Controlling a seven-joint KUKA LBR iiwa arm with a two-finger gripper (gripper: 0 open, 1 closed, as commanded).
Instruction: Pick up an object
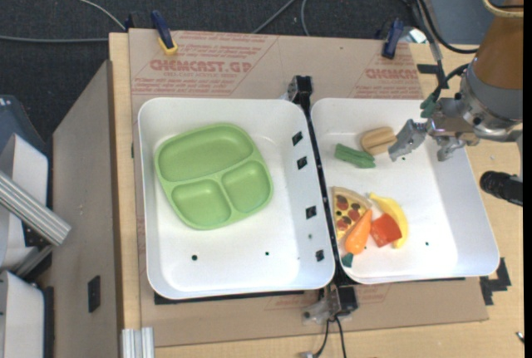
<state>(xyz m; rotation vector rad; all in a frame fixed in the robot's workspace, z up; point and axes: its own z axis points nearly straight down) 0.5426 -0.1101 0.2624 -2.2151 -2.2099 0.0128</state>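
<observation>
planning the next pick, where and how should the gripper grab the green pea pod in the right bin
Grip the green pea pod across its narrow middle, coming straight down from above. It lies flat and long on the right bin floor, running left to right with a slight tilt, so fingers should close across its short width. The tan bread roll sits close at its upper right, so stay toward the pod's left half.

In the right bin [465, 207] we saw a tan bread roll [377, 138] and a green pod [355, 155] near its far wall; a pizza slice [348, 205], carrot [357, 232], red block [385, 229] and banana [396, 216] lay clustered at its near-left corner.
</observation>
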